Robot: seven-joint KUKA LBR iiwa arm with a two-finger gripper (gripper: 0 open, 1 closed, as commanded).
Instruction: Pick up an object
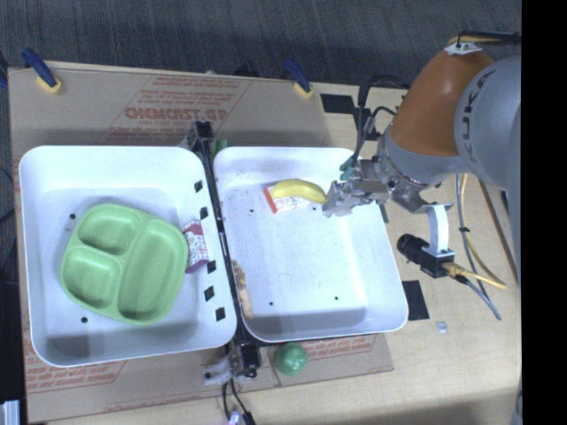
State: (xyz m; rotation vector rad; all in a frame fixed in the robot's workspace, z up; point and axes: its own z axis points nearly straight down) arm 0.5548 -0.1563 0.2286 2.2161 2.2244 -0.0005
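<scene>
A yellow banana [299, 189] lies in the right bin [306, 304] near its far wall, with a small orange-and-white packet [283, 204] touching its left end. My gripper [339, 200] sits at the banana's right tip, low over the bin's right side. Whether the banana is between the fingers is hidden by the wrist. In the left bin [44, 326] lies a green divided plate [124, 262], and a small dark red wrapper [196, 244] rests against the plate's right edge.
A green ball [290, 358] sits on the cardboard just outside the right bin's front edge. Black clips run along the divider [217, 228] between the bins. Blue clamps [41, 69] hold the cardboard at the back. Cables and a black connector [425, 255] hang right of the bin.
</scene>
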